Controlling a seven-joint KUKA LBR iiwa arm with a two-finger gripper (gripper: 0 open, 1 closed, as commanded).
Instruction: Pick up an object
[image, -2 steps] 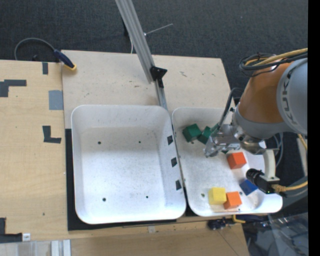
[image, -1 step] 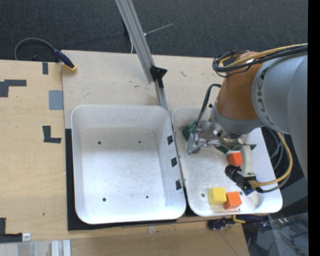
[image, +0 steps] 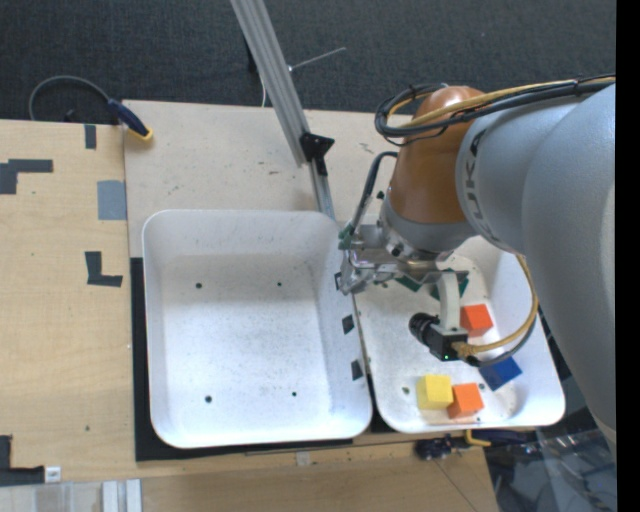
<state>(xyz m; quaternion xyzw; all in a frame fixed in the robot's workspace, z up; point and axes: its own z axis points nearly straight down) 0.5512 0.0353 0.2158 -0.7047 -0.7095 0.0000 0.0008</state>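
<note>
You are hovering the jaws by the right bin's (image: 530, 405) nine o'clock rim; apart or together, you cannot tell; the yellow cube (image: 436, 389) is lying toward five o'clock, needing a descent.

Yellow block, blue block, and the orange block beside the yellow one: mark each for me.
yellow block (image: 436, 390): camera view, middle of its top face.
blue block (image: 501, 372): camera view, its visible top face.
orange block (image: 467, 399) beside the yellow one: camera view, its top face.

Arm (image: 545, 150) reaches leftward, gripper (image: 364, 266) pointing down.
</note>
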